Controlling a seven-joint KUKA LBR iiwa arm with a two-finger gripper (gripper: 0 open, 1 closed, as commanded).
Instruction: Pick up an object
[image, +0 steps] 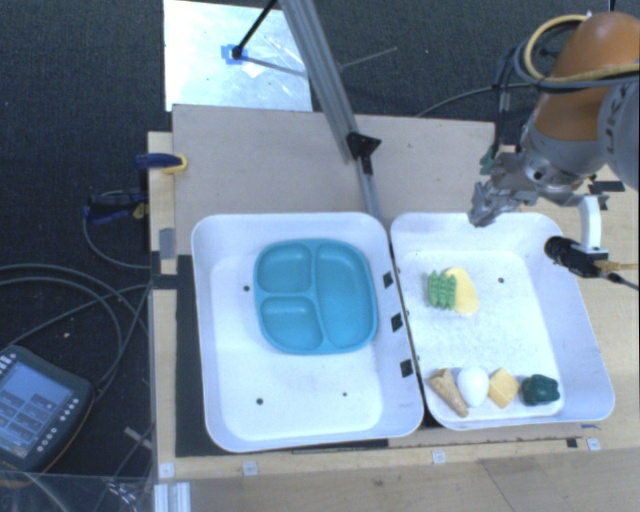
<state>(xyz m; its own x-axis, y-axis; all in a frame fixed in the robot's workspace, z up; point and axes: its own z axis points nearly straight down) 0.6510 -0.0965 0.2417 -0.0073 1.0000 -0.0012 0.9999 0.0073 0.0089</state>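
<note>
Jaws (484, 213) hover above right bin's (580, 330) far rim, opening unreadable (blurred). Risk: descent clips rim, missing corn (451, 290); bottom toys (490, 388) huddle touching.

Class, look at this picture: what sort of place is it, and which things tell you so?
Most likely a robotics lab test bench. A grey and orange robot arm hangs over two white bins, a control pendant lies on the floor among cables, and small toy foods serve as practice objects.
</note>
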